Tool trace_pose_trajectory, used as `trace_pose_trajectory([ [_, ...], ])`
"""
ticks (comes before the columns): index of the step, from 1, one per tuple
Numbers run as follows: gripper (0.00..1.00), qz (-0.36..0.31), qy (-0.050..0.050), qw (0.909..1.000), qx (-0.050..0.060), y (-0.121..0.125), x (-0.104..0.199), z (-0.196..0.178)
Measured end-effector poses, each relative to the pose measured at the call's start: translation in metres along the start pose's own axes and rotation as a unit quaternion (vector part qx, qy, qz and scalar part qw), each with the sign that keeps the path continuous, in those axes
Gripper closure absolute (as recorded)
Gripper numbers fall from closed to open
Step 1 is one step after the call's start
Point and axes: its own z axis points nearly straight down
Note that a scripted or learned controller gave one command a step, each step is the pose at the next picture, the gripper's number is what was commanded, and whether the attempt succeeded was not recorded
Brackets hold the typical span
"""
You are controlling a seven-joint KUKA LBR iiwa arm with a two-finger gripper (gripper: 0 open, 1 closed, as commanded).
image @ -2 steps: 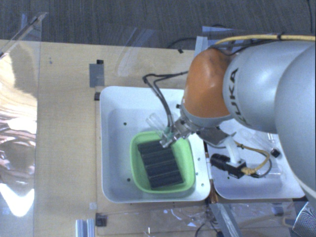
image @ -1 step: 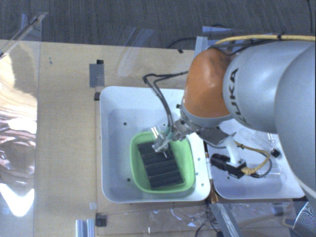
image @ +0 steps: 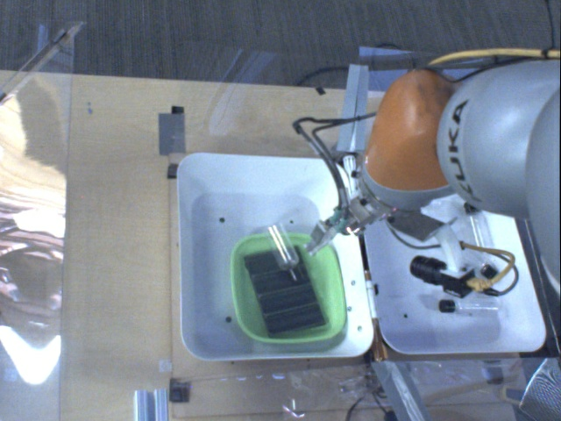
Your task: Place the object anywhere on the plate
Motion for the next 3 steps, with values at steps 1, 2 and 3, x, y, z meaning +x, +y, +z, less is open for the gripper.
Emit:
trace_pose_trajectory([
  [1,0.00,0.028,0.001,0.9996,0.001,0.023,0.043,-0.014],
  [2,0.00,0.013,0.000,0.9999,0.001,0.086,-0.012,0.017],
  [3,0.00,0.017,0.001,0.9999,0.001,0.147,0.027,0.058],
])
